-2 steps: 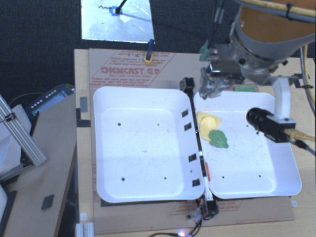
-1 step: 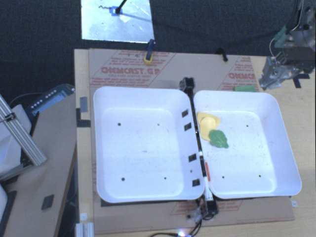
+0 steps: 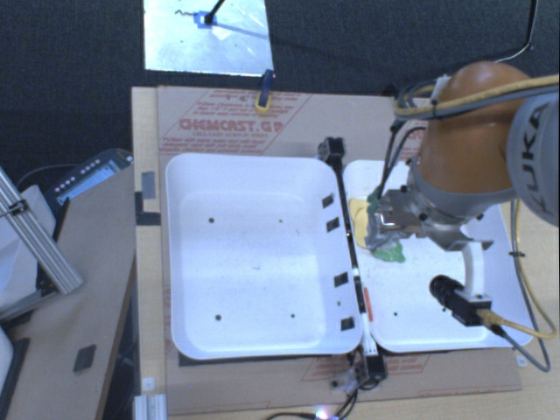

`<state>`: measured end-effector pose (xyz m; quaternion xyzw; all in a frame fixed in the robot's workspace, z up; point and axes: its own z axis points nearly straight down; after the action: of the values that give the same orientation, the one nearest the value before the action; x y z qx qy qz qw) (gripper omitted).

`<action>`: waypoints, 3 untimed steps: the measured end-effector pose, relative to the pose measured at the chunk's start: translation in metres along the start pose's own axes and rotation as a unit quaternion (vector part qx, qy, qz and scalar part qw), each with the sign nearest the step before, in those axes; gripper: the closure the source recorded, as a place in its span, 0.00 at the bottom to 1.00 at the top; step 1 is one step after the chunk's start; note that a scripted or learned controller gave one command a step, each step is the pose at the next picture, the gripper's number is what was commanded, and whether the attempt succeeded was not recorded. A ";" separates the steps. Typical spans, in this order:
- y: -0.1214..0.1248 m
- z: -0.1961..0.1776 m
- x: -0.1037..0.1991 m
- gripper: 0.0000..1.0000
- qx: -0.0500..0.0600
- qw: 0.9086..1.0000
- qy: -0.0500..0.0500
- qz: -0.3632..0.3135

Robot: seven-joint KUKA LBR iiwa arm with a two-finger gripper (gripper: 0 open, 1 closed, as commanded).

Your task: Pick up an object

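Note:
My gripper (image 3: 381, 232) hangs low over the left part of the right bin (image 3: 411, 322), under the orange and grey wrist. A green object (image 3: 391, 253) lies on the bin floor right below the gripper, partly covered by it. A pale yellow object (image 3: 359, 210) lies just to the left of the gripper, near the bin's left wall. The wrist body blocks my sight of the space between the gripper and these objects.
The left bin (image 3: 254, 252) stands beside the right one, with a black divider strip (image 3: 348, 243) between them. Both bins rest on a cardboard sheet (image 3: 236, 121). A shiny metal plate (image 3: 206, 24) lies at the back.

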<state>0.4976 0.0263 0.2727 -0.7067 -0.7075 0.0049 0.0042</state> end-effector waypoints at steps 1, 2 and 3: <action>-0.004 -0.227 0.005 1.00 -0.017 1.000 0.002 -0.002; -0.014 -0.122 0.088 1.00 -0.003 1.000 0.001 -0.005; -0.013 -0.173 0.155 1.00 -0.010 1.000 0.003 -0.005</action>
<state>0.4865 0.1816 0.4457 -0.7032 -0.7109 -0.0038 -0.0008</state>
